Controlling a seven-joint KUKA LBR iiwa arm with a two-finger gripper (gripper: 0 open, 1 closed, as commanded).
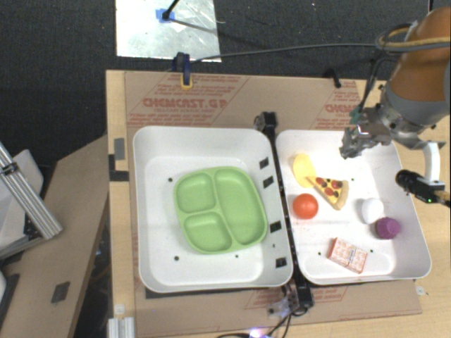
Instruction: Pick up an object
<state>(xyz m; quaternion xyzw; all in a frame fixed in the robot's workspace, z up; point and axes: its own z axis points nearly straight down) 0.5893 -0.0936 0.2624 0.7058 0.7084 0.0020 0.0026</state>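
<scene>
I see my gripper [350, 148] above the right bin's [409, 210] far edge, near the banana [303, 167]; its opening I cannot tell.

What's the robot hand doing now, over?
Gripper above right bin's far side, nothing seen held. Pizza slice, tomato, banana lying in bin. Nothing in the way, over.

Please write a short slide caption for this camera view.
End effector hovers above right bin with toy food; green tray in left bin.
</scene>
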